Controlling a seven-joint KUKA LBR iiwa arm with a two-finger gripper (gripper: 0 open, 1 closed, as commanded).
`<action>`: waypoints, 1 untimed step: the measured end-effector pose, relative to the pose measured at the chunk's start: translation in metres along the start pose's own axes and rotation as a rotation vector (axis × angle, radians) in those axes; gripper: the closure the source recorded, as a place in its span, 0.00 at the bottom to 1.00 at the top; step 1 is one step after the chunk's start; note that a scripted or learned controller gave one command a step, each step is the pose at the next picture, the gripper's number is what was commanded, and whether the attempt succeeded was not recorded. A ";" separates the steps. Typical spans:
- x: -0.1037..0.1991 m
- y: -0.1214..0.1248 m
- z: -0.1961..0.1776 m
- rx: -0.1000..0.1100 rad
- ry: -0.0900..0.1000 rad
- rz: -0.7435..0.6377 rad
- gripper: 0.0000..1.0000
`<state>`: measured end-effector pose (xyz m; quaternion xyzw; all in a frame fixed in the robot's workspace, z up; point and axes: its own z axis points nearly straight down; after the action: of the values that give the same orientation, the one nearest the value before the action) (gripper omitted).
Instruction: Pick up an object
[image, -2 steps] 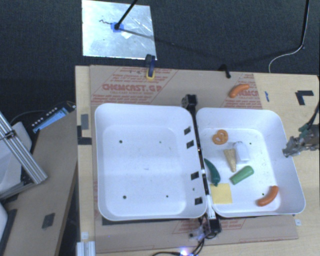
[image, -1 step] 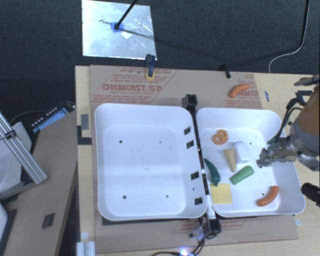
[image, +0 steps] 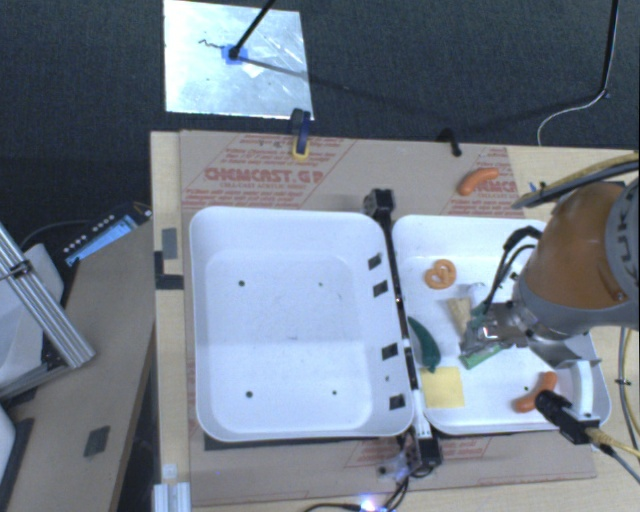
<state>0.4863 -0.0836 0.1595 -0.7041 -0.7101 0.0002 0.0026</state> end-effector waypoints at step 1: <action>0.081 0.034 -0.083 -0.014 -0.001 -0.005 1.00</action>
<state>0.5199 -0.0030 0.2427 -0.7025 -0.7117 -0.0043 -0.0029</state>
